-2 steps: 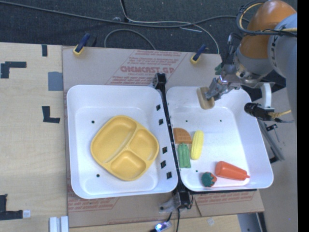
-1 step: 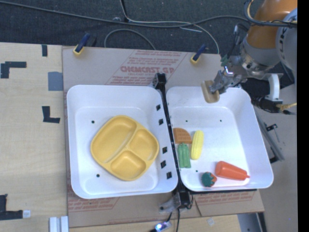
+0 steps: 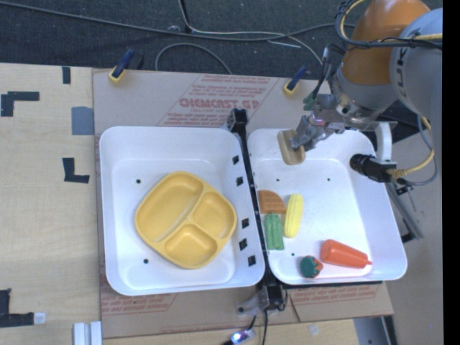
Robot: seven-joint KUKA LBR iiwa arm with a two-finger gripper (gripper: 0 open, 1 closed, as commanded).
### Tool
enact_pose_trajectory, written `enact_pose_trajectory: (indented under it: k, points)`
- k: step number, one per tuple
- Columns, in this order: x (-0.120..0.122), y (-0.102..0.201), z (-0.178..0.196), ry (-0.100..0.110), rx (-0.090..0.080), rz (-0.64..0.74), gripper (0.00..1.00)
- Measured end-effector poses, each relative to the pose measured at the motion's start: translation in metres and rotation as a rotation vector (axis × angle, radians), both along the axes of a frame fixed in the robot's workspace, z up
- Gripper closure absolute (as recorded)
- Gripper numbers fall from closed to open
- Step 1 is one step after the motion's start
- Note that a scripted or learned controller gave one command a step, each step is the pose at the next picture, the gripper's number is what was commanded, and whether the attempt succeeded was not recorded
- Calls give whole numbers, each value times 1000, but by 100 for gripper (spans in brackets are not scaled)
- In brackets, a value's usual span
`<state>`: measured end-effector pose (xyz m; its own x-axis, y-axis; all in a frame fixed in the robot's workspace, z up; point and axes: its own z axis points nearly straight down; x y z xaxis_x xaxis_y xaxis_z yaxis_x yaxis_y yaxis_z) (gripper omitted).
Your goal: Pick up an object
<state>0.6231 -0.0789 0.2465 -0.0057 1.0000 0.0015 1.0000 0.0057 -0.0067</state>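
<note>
From where I stood, the gripper [image 3: 296,146] was closed on a small tan block [image 3: 289,150], carried above the far rim of the right bin [image 3: 384,254], so the pick looked done, leaving only to keep it secure.

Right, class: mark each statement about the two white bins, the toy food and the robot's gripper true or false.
1. The yellow divided plastic plate lies in the left white bin. True.
2. The orange toy carrot lies on the plate. False: it lies in the right white bin.
3. The yellow toy corn cob lies beside the green toy vegetable. True.
4. The gripper grips the carrot. False: a tan piece sits at its tip.
</note>
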Motion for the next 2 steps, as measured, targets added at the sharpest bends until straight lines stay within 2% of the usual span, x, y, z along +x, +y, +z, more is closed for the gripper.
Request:
enact_pose_trajectory:
  k: [1,2]
  points:
    - [-21,42,0,1,0,-1,100]
    - [-46,100,-6,2,-1,1,100]
